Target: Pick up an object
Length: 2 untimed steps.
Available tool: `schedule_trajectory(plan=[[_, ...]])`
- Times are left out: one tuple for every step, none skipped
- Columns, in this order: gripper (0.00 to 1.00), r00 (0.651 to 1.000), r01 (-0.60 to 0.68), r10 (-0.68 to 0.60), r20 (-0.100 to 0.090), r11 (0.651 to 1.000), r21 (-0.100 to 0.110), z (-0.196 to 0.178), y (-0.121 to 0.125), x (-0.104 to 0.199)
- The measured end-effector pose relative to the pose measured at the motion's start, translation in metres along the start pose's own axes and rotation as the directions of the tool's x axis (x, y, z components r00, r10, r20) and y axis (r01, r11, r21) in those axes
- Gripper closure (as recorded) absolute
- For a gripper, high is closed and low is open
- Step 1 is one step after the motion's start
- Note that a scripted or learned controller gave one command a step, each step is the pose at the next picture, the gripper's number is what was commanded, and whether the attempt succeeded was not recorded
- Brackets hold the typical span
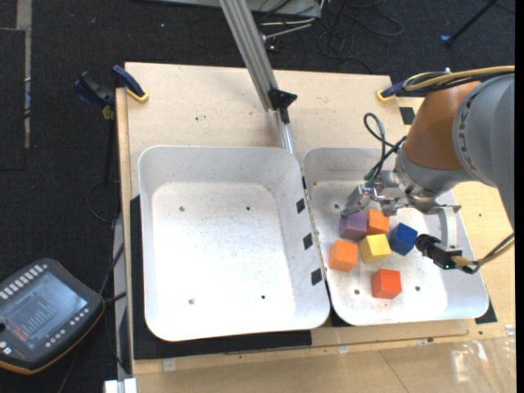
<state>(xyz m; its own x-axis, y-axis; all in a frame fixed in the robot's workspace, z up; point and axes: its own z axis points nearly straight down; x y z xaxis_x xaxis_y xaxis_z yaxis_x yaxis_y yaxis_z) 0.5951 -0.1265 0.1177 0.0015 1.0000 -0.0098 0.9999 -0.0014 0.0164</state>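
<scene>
Several small blocks lie in the right bin (458, 305): a purple block (354, 225), an orange block (378, 221) beside it, a yellow block (376, 246), a blue block (403, 237), an orange block (344, 255) and a red-orange block (386, 283) nearer the front. My gripper (373, 196) hangs at the back of the cluster, just above the purple and orange blocks. Its metal fingers point down toward them, and nothing shows between them.
The left bin (164, 187) sits beside the right one, sharing a middle rim. A metal pole (254, 47) slants from the top toward the bins' junction. A teach pendant (41, 309) lies at the lower left, off the bench.
</scene>
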Motion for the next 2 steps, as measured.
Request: schedule_trajectory(plan=[[0.0, 1.0, 0.0, 0.0, -0.007, 1.0, 0.004, 0.019, 0.003, 0.0], [1.0, 1.0, 0.001, -0.001, -0.008, 1.0, 0.0, 0.007, 0.005, 0.0]])
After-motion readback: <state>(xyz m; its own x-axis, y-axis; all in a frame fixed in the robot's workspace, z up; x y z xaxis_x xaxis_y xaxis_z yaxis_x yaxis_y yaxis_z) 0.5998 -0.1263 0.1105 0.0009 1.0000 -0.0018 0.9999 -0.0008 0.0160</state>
